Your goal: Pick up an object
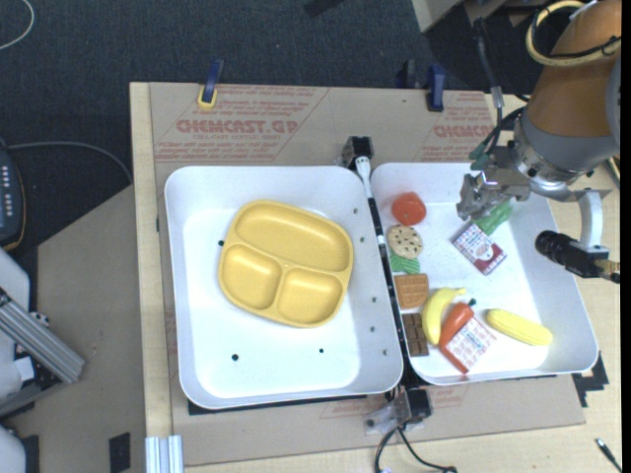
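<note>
While the grey arm with the orange band is reaching in from the right, its two-finger gripper (481, 203) is hanging over the far part of the right-hand shallow white bin (564, 355), directly above a green flat object (496, 215) whose end is poking out beneath it. Whether that green piece is pinched or merely lying under the metal is something I cannot tell, so no hold should be assumed.

Just near of the gripper, a small red-and-white packet (479, 247) is lying almost touching the green piece; the likely trouble is that a closing grasp is catching both, or is nudging the packet aside and clamping on nothing. A flat, thin item is also sitting low against the bin floor, so the tips may be sliding over it.

Along the bin's left wall a round red tomato (409, 208), a tan cookie (404, 240) and a square cracker (411, 290) are crowding together, with two yellow bananas (517, 327) nearer. In the left bin, a yellow divided plastic plate (284, 262) is resting well apart from all this.
</note>
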`<action>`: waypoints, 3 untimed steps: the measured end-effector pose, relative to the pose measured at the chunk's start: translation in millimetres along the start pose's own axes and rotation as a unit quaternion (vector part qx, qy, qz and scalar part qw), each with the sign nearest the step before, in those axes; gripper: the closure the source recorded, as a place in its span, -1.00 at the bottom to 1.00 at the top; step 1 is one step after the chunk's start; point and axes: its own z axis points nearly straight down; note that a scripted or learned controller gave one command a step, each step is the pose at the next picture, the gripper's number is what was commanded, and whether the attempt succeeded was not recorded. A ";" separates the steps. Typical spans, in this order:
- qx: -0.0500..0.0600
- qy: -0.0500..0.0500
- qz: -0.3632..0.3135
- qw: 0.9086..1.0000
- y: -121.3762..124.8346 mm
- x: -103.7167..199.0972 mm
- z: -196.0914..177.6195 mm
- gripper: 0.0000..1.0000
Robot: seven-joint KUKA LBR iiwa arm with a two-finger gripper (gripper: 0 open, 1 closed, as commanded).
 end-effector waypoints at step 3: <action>-0.003 -0.001 0.001 1.000 -44.1 87.5 0.4 1.00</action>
